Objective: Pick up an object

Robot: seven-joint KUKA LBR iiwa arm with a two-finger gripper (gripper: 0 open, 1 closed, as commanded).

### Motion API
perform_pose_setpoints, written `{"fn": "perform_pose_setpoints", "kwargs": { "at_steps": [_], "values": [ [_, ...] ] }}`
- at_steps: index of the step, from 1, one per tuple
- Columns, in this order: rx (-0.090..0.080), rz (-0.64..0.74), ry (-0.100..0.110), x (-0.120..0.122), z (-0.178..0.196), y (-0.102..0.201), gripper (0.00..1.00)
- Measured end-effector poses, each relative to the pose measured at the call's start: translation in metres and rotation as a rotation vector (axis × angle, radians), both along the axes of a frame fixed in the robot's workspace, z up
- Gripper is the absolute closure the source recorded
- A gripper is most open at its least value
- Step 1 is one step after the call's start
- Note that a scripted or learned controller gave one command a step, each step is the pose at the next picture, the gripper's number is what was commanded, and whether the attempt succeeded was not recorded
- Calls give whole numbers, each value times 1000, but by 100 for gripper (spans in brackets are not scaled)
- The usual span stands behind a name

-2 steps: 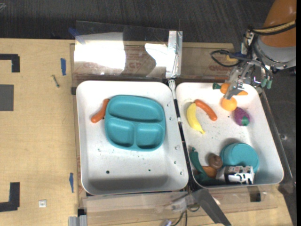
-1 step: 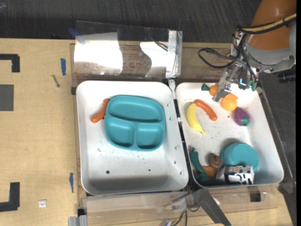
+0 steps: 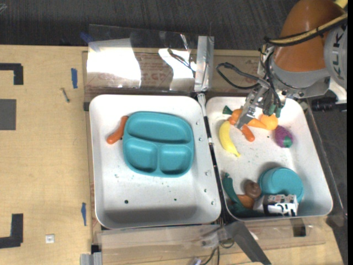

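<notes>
Lower right of the frame, a teal cup [image 3: 281, 182] sits in the right bin [image 3: 317, 164]. Above it lie a banana [image 3: 226, 138] and purple toy [image 3: 283, 136]. Further up, the hand [image 3: 246, 116] seems spread over an orange carrot [image 3: 246, 130]; blur hides any contact.
</notes>
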State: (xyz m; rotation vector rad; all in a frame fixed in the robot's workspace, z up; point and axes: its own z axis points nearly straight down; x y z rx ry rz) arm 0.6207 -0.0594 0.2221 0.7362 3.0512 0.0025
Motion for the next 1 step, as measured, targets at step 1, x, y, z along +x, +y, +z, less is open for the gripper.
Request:
{"fn": "perform_pose_setpoints", "kwargs": {
  "at_steps": [1],
  "values": [
    [1, -10, -6, 20, 23, 54, 100]
  ]
}}
